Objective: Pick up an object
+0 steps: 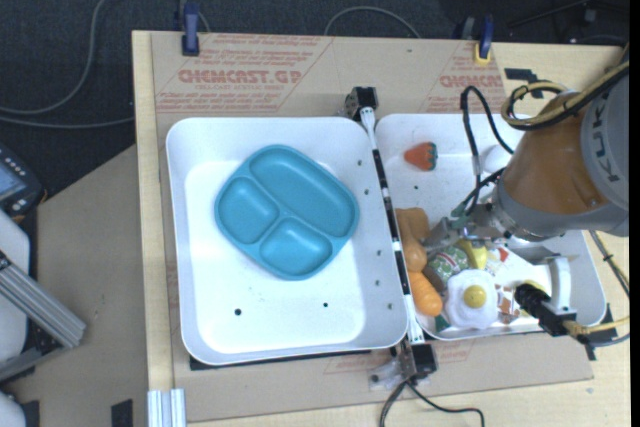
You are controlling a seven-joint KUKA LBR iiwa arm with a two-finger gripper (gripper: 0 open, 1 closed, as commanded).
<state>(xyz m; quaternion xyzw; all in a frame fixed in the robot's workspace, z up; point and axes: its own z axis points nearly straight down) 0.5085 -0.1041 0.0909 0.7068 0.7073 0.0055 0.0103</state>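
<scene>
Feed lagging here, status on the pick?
Arm's gripper low over right white bin, grip unseen. Toy food pile below it. Red strawberry toy apart.

Toy food in the right bin

We see a red strawberry (421,155) lying alone near the top, and a fried egg (472,298), carrot (427,294) and bread (411,227) piled low down.

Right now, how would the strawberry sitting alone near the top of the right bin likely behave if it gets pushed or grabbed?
The strawberry looks like a small toy, so it is probably light and stiff. Its rounded, tapered shape suggests it may roll or skid on the smooth white right bin if nudged. Lying apart from the pile, it would likely move without disturbing anything else.
</scene>
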